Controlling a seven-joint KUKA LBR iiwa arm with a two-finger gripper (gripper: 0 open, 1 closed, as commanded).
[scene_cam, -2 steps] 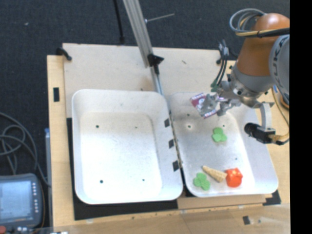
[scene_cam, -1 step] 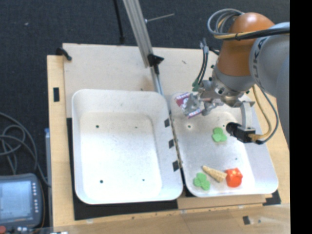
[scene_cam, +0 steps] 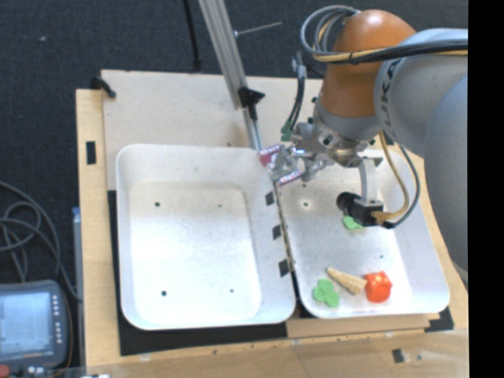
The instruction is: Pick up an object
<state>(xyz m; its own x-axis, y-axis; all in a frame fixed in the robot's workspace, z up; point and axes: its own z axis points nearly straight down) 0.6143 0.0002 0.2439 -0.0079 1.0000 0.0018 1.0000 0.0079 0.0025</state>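
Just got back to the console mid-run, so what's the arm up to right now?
The arm reaches in over the right bin, with its hand up near the divider at the bin's far left corner. I can't tell whether it holds anything. Lying in that bin are a green piece, a tan cone and a red-orange item along the near edge, plus a small green object mid-bin.
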